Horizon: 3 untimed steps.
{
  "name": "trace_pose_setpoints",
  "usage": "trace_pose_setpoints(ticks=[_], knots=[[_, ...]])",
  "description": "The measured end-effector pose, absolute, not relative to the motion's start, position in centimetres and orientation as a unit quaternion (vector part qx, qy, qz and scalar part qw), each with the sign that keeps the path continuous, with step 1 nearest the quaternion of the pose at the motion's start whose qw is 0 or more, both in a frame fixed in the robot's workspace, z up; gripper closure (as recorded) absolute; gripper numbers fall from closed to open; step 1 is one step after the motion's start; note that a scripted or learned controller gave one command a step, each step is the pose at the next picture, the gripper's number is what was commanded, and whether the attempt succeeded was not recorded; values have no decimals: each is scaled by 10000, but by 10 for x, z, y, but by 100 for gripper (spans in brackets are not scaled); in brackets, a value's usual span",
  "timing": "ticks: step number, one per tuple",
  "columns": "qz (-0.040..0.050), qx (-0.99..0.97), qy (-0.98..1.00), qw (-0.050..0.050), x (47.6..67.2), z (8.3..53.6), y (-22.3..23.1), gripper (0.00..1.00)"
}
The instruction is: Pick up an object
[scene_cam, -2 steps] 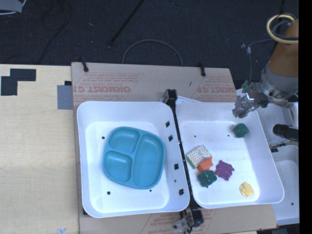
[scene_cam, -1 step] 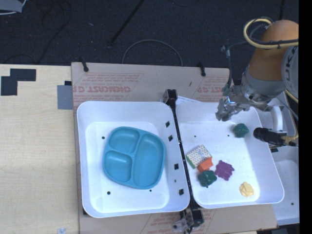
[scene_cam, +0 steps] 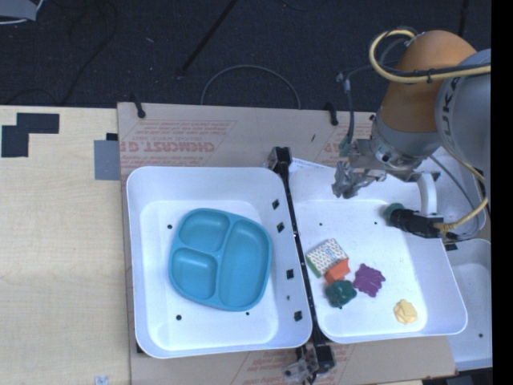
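Right bin holding small toys, gripper over far rim, jaws' state unclear.

blue plate | purple toy | yellow toy | white bins

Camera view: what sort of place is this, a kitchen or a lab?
Most likely a robotics lab bench: two white bins on cardboard, a grey arm reaching in, and loose cables on dark carpet.

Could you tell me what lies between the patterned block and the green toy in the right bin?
In the camera view, a small orange piece lies between the patterned block and the green toy.
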<state>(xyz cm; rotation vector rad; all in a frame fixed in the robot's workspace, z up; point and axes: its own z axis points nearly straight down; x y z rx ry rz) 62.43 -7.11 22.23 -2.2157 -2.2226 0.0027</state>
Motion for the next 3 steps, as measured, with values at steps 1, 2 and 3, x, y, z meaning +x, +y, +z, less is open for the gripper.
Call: trace_pose_setpoints(ticks=[1, 2, 3], knots=[[-1, -7056, -7086, 14, 624, 233, -18, 100], [11, -7057, -7086, 23, 624, 222, 30, 100], [13, -7054, -7088, 24, 613, 216, 86, 100]])
